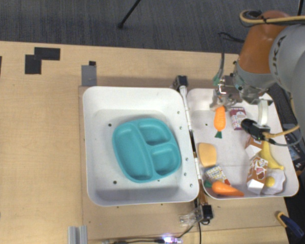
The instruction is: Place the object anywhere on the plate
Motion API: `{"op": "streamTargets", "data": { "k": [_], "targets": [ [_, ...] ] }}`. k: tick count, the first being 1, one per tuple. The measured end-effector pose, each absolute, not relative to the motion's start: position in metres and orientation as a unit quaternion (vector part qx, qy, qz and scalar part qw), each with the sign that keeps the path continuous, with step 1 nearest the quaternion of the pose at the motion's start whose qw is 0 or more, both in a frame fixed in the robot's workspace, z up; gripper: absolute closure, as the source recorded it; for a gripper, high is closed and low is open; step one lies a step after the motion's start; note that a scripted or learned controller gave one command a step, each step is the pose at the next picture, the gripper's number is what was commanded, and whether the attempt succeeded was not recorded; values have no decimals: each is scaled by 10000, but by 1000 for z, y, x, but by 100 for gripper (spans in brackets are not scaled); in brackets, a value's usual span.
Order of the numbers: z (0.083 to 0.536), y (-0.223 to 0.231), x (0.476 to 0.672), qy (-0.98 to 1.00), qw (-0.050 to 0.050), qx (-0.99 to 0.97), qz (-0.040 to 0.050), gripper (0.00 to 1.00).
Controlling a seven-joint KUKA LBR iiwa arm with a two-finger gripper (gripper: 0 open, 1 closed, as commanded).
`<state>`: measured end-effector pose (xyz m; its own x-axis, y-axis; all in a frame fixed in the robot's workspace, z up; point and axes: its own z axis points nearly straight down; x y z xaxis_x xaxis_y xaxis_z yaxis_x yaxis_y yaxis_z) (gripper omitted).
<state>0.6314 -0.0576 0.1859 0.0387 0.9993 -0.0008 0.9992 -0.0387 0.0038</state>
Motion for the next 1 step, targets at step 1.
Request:
{"op": "streamTargets", "data": {
  "k": [1],
  "targets": [
    [185, 33, 568, 7747, 3, 6324, 18, 100]
  ]
}}
